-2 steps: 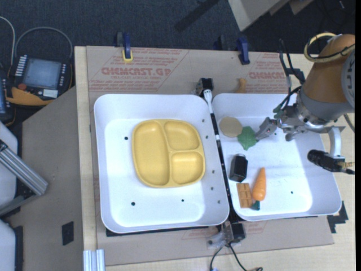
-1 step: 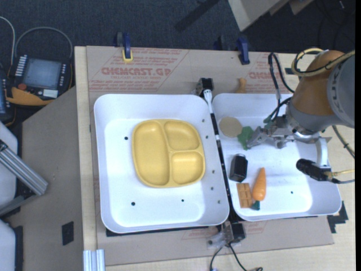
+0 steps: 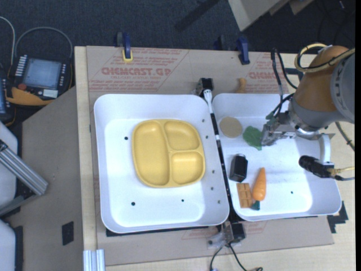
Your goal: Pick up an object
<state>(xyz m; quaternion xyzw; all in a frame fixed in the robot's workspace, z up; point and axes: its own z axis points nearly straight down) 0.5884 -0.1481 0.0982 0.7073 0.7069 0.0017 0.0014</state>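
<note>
You see the gripper [image 3: 269, 133] low in the right bin [image 3: 316, 205], just beside a green piece [image 3: 252, 135]. Near it lie a tan disc [image 3: 230, 127], black block [image 3: 239, 167] and carrot [image 3: 259, 184]. A yellow tray [image 3: 167, 152] sits in the left bin [image 3: 113, 168].

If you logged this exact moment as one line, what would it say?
phase: reaching | gripper: at green object, right bin | grasp: unconfirmed | nearby: carrot, black block | left bin: yellow tray

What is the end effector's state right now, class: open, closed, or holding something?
End effector: low in the right bin, right beside the green object; whether it grips anything cannot be told.
</note>
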